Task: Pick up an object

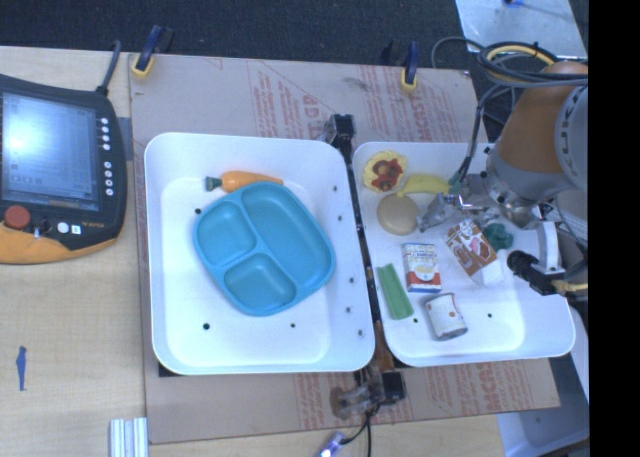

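Reaching in from the right, the hand [447, 207] hovered low over the right bin [540, 340], beside the banana [426, 184] and a tan round object [397, 214]; whether it gripped anything could not be told.

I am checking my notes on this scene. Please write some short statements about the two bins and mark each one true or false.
1. The blue divided plate lies in the left bin. True.
2. The carrot lies in the right bin. False: it lies in the left bin, beside the plate.
3. The banana lies in the right bin. True.
4. The green stick lies on the plate. False: it lies in the right bin.
5. The arm is above the right bin. True.
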Controlling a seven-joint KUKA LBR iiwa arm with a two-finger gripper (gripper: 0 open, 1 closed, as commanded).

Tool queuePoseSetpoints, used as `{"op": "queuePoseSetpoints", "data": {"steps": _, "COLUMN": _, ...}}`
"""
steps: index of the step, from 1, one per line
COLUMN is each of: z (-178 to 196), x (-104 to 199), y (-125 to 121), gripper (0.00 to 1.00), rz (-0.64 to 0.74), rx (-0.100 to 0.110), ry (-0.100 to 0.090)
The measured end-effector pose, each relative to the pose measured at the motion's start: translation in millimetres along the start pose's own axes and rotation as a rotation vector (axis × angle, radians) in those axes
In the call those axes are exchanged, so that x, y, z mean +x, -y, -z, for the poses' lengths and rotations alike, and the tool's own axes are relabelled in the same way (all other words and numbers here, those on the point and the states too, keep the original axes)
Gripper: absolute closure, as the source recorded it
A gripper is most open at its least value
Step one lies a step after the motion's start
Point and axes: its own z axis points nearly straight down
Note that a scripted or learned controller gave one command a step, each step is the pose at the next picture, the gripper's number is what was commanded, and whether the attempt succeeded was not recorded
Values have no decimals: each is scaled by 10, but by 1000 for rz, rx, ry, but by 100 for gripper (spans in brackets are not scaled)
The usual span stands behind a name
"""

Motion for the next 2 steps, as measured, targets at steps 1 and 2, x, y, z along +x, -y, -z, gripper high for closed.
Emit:
{"op": "queuePoseSetpoints", "data": {"steps": 1, "z": 6, "x": 21, "y": -555, "gripper": 0, "rz": -2, "rx": -2, "ry": -2}}
{"op": "queuePoseSetpoints", "data": {"steps": 2, "z": 3, "x": -93, "y": -345, "gripper": 0, "rz": -2, "rx": -1, "ry": -1}}
